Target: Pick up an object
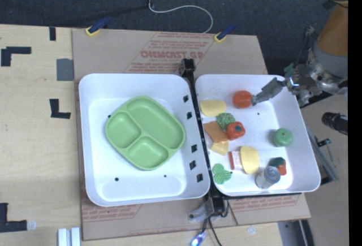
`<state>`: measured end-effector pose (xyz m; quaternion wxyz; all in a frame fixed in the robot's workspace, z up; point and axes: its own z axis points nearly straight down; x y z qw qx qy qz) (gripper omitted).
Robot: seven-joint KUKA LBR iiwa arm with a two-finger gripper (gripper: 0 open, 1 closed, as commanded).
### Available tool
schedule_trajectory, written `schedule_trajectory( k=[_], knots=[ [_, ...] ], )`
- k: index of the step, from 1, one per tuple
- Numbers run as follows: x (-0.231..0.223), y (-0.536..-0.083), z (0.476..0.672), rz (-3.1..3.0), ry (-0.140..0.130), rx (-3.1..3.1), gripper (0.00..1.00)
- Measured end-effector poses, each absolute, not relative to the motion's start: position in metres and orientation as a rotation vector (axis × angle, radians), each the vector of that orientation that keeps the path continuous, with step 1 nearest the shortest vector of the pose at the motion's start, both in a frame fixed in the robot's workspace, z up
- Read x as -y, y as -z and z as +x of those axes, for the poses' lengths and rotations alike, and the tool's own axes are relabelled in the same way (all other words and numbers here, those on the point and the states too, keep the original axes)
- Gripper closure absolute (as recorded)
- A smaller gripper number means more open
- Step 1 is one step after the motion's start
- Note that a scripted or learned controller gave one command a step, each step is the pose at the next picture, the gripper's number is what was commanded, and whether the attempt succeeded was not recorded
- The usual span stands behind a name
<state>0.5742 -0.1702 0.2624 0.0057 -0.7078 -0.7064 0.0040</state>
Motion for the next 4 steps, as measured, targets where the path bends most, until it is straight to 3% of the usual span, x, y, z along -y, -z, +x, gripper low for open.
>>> schedule_trajectory(
  k=[1, 4],
  knots=[
    [0.170, -0.269, 0.576, -2.219, -0.003, 2.221, 0.00],
    [0.167, -0.113, 0.564, -2.216, -0.006, 2.220, 0.00]
  ],
)
